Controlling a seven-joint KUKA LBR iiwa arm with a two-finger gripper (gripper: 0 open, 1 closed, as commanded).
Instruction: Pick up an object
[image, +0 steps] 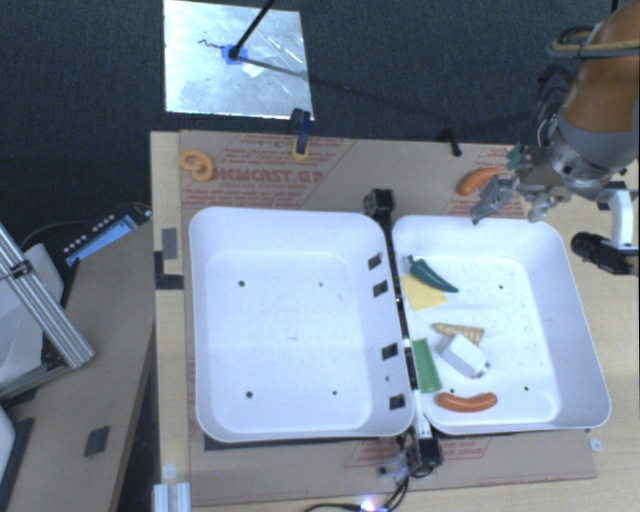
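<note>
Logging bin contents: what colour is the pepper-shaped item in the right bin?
Dark green pepper, lying partly over a yellow slice; clearest in the camera view.

Grey arm (590, 140), orange band, dark metal fingers (487, 203)

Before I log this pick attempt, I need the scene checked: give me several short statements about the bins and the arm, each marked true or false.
1. The end effector hovers above the right bin's far edge. True.
2. The green pepper lies in the left bin. False: it lies in the right bin.
3. A sausage lies near the right bin's front edge. True.
4. The end effector holds the cone. False: the cone lies in the right bin.
</note>
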